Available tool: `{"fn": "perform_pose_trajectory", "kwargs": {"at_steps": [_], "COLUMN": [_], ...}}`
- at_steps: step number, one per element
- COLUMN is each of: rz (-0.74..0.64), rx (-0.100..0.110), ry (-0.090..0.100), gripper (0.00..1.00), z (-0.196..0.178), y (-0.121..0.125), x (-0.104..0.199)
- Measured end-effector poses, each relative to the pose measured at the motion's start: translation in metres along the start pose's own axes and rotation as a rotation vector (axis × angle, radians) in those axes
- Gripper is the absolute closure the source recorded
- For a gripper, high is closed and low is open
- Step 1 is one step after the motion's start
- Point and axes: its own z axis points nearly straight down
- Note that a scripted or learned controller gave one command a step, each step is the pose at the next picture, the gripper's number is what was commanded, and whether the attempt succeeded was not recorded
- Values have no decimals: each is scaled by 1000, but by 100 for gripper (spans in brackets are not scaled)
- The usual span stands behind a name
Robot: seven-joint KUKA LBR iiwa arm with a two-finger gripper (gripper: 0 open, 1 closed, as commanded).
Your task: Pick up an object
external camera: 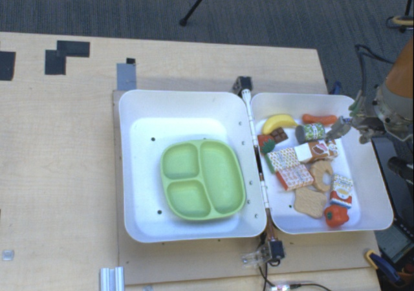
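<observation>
The right bin (378, 180) holds a pile of toy food. In it are a yellow banana (279, 121), an orange carrot (319, 118), a green can (313, 132), a white block (303, 152), checkered packets (294, 176), toast slices (310, 202) and a red pepper (335, 216). My gripper (351, 132) hangs over the bin's upper right part, just right of the green can. Its two fingers (337, 130) stand apart, open, with nothing between them.
The left bin (139, 154) holds a green divided plate (202, 180). A black clamp (243, 83) sits at the top of the seam between the bins. Cables and a connector (266, 254) lie at the bench's front edge.
</observation>
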Motion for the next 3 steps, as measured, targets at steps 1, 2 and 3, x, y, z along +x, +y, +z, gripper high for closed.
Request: {"fn": "perform_pose_trajectory", "kwargs": {"at_steps": [1,2,3], "rz": [2,2,0], "rx": [-3,-9,-1], "ry": [0,-1,1], "gripper": [0,100,100], "z": [103,91,10], "y": [-56,-53,-11], "x": [28,27,80]}}
